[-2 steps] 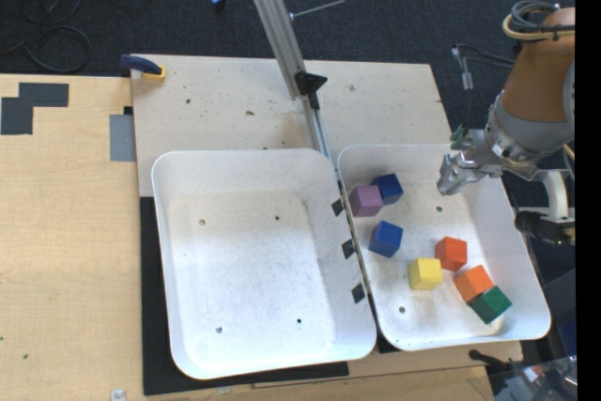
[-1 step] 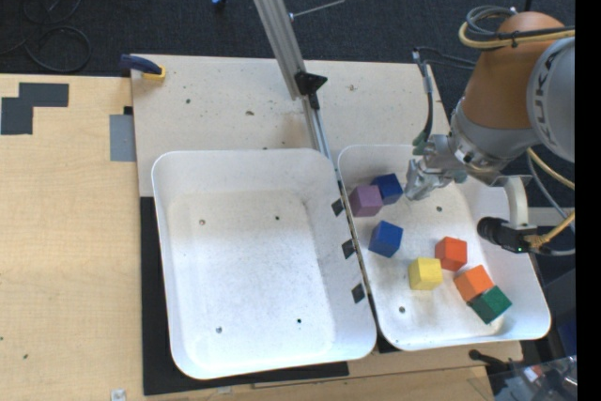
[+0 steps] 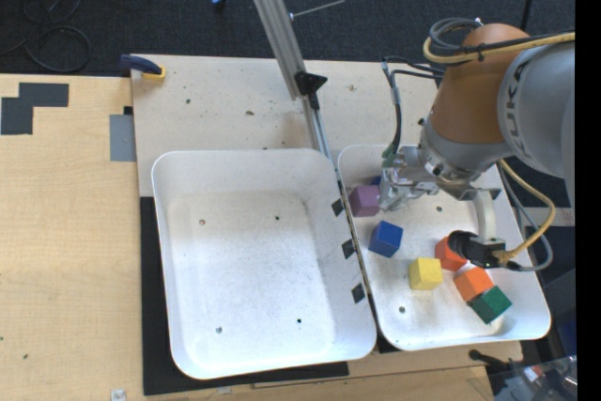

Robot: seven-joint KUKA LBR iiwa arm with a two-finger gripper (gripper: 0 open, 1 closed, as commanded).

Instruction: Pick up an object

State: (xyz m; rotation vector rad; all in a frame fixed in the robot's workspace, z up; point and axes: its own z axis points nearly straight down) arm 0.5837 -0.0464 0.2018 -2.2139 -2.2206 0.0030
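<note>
At the near right corner of the right bin (image 3: 526, 326) I see a green block (image 3: 491, 303) touching an orange block (image 3: 472, 281), with a red block (image 3: 450, 253) just beyond them and a yellow block (image 3: 425, 272) to their left. A little farther in lies a blue block (image 3: 385, 239), apart from the others. Farther still, close to the bin's left wall, sits a purple block (image 3: 364, 198), and this is the piece my next move turns on: it lies just left of the gripper (image 3: 402, 188), almost touching it, nearer than any other block. I cannot tell the state of the hand from here; nothing appears clamped in it. The left bin (image 3: 188, 172) is well apart from the arm (image 3: 488, 108).
</note>
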